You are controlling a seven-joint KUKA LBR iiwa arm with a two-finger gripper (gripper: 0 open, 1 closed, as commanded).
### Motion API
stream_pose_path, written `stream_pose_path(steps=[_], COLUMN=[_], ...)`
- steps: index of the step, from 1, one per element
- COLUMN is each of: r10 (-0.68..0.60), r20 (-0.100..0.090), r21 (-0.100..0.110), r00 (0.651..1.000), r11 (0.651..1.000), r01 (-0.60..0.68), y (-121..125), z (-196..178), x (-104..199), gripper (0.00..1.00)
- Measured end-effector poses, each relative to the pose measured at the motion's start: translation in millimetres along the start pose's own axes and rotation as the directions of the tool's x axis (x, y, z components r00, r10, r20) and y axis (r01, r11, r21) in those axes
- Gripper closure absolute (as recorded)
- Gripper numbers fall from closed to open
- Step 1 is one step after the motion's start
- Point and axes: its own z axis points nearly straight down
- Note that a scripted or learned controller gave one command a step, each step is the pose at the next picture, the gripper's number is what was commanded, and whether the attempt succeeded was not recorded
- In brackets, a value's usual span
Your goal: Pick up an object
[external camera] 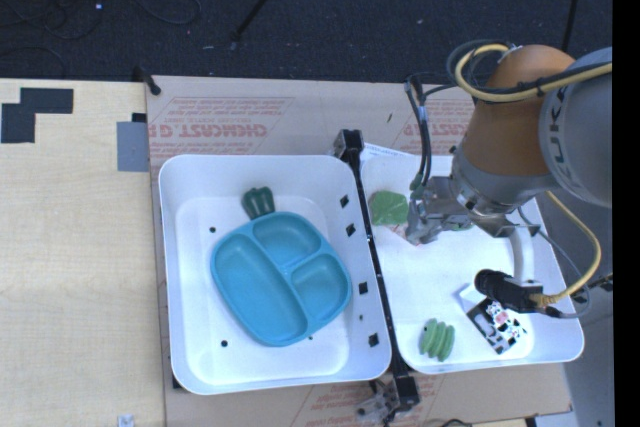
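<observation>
light green object (388, 208) at the right bin's (560, 355) upper left sits beside the gripper (428, 227); centre over it before descending; finger state unreadable.

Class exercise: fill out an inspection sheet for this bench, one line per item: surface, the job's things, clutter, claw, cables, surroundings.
Surface: two white bins side by side, left bin and right bin, on cardboard over a pale wooden bench.
Job's things: blue divided plate and small dark green piece in the left bin; light green object, ribbed green object and black-and-white patterned item in the right bin.
Clutter: nothing seen beyond these.
Claw: claw low over the right bin, beside the light green object; finger state unclear.
Cables: yellow and black cables looped along the arm.
Surroundings: dark floor with loose cords behind the bench.
</observation>
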Motion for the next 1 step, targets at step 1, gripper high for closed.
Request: stream_pose_path(steps=[1], r10=[-0.001], r20=[0.001], r21=[-0.001], r00=[1.0], r11=[1.0], r01=[0.001], y=[8.7], z=[-1.6], x=[60.9], gripper=[1.0])
